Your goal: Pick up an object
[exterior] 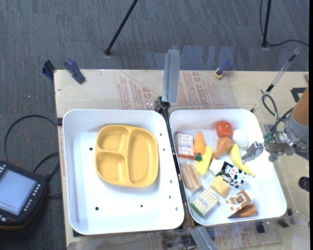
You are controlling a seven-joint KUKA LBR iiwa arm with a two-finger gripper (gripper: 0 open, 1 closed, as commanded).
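Observation:
The right bin [268, 191] holds several toy foods: a red tomato [224, 128], a white egg [241, 138], an orange carrot [199, 141], a yellow banana [239, 159], a cow-patterned carton [232, 174], a green box [205, 202] and a brown-and-white carton [239, 201]. My gripper [253, 151] reaches in from the right over that bin's right side. It sits just right of the banana and below the egg. Nothing visibly hangs from it.
The left bin [78, 191] bears a yellow divided plate [127, 155]. A red-and-white packet [185, 145], a bread roll [190, 177] and a tan cracker [220, 185] lie mid-bin on the right. A grey post [171, 79] stands behind the bins. A pendant [13, 194] lies on the floor at left.

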